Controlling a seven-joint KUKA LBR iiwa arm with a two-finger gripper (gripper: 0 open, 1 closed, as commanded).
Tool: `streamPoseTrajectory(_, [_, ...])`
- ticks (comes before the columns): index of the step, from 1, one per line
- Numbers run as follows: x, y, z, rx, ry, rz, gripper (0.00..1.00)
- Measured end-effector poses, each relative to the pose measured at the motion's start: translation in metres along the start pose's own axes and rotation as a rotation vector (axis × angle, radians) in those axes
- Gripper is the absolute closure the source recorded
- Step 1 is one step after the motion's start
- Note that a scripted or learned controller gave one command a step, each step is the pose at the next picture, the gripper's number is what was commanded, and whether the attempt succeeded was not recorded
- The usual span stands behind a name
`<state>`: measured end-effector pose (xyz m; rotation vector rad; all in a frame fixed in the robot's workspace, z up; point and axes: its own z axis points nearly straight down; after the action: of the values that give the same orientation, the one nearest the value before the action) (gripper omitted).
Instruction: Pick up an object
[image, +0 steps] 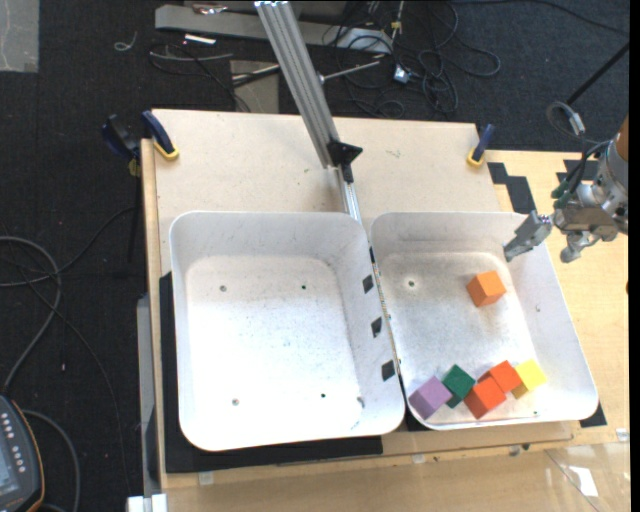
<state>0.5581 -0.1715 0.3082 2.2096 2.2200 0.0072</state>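
**Blocks lie in the right bin, gripper spread above its far edge**

An orange block (486, 288) sits alone on the floor of the right bin (560, 320), toward its far right part. Five more blocks cluster at the bin's near edge: a purple block (431, 397), a green block (458, 383) touching it, a red-orange block (486, 397), a second orange block (505, 377) just behind that one, and a yellow block (529, 376) at the right end of the row.

The gripper (548, 240) hangs over the right bin's far right rim, up and to the right of the lone orange block and well apart from the cluster. Its two fingers are spread wide with nothing between them.

The left bin (190, 330) lies beside the right one, their inner rims meeting. Both rest on a pale board (260, 160) with clamps at its far corners.
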Motion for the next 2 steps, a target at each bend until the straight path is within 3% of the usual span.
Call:
streamPoseTrajectory(1, [0.008, 0.08, 0.094, 0.01, 0.003, -0.001, 0.0])
streamPoseTrajectory(2, [-0.009, 0.042, 0.192, 0.0, -0.001, 0.002, 0.0])
